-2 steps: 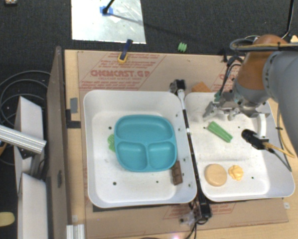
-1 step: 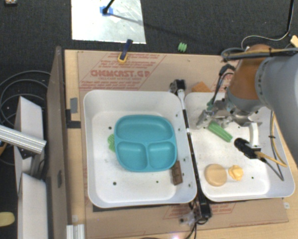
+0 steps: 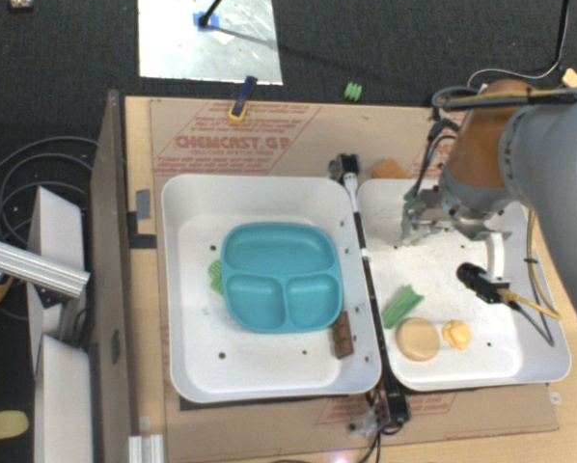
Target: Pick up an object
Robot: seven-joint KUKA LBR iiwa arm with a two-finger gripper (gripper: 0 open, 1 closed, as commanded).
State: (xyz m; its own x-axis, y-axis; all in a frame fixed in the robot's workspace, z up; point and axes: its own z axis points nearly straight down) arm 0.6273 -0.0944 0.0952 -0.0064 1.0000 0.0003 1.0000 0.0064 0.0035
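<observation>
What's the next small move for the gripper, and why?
Probably shift the gripper toward the near side of the right bin, over the green piece. It hangs above bare bin floor at the far side; the green piece, the tan round object and the small yellow one lie nearer the front, the green piece closest.

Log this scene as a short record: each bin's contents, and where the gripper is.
left bin: teal divided plate near the middle
at the plate: green piece partly under its left edge; brown block at its lower right corner
right bin: green strip, tan round piece, small yellow piece, grouped toward the front
gripper: over the back part of the right bin, apart from all three pieces
task state: no object picked up yet
</observation>
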